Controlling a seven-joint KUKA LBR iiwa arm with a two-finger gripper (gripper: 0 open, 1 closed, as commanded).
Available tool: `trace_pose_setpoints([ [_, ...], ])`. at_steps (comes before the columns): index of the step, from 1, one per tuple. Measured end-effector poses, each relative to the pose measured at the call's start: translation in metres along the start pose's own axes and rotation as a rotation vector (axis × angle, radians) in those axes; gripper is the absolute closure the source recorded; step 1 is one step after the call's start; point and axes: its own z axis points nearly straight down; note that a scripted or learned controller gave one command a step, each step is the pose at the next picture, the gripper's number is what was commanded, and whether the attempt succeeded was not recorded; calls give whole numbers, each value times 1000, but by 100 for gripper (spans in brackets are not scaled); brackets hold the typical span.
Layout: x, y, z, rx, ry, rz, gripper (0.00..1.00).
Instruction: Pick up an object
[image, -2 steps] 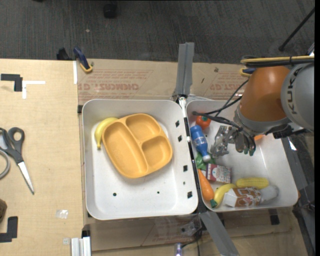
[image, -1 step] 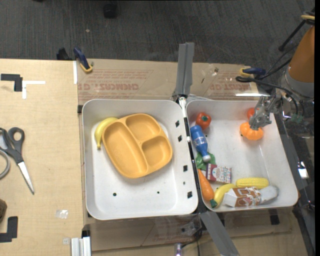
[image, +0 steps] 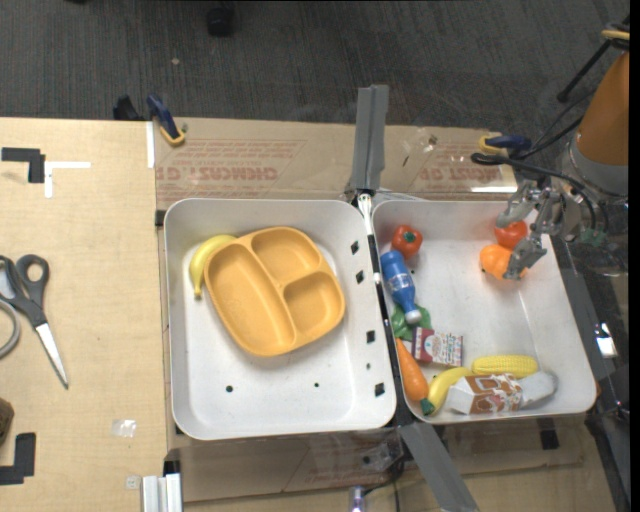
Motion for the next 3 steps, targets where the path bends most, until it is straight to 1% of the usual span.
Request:
trace_pose_setpoints([
  [1, -18, -21, 103, -6, 0, 72, 0],
  [2, 16, -6, 103, -1, 0, 63, 0],
  [3, -18, 23, 104, -1, -1, 112, 0],
])
